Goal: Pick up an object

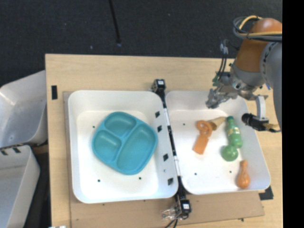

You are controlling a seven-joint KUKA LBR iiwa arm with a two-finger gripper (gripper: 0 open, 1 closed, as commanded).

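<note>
Taking the right bin as the landmark, the nearest thing in it is a small orange pear-shaped toy, lying close to the bin's near right corner and well apart from the other pieces. Farther in, toward the bin's right side, a green toy made of rounded lumps runs lengthwise, its fattest lump at the near end and a paler tip at the far end. Just left of it, near the bin's middle, lies an orange tool with a looped handle, slanted, its loop at the far end; a small tan piece sits just beside that loop, between the tool and the green toy's tip. Left of the right bin, across the clipped divider where the two rims meet, the left bin holds a blue divided plate with three compartments, resting flat near that bin's centre. At the right bin's far edge the gripper hangs above the white floor, apart from every toy, the tan piece being the closest to it; it has nothing visibly in its grasp, and whether it is spread or closed I cannot tell. Behind it rises the arm with its orange band, beyond the right bin's far right corner.
</note>
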